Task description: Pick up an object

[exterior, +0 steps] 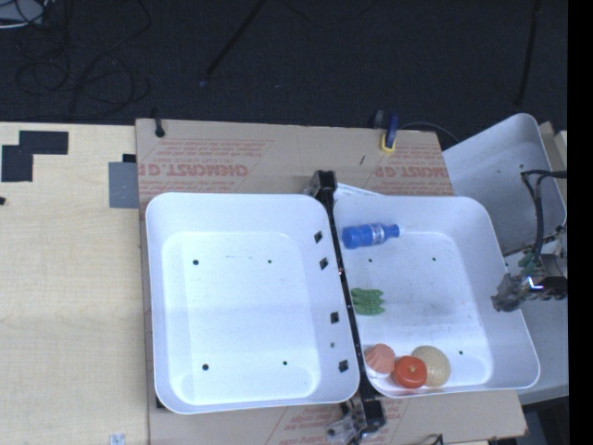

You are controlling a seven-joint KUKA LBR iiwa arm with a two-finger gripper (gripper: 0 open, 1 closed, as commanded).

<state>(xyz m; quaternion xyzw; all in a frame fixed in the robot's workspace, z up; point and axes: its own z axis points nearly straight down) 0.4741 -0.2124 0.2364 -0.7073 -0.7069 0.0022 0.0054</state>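
The right bin (463,213) holds a blue bottle (369,235) lying on its side near the far left corner. A small green object (367,301) lies by the bin's left wall. At the near edge a pink round piece (378,357), a red round piece (410,372) and a tan round piece (433,364) sit close together. My gripper (515,295) hangs at the right rim of this bin, away from all the objects, small and dark against the edge. Nothing shows in it.
The left bin (176,225) stands beside the right one, with a black divider strip (338,281) between them. Both rest on a cardboard sheet (232,160) on the wooden bench. The arm's grey body (500,160) rises at the far right.
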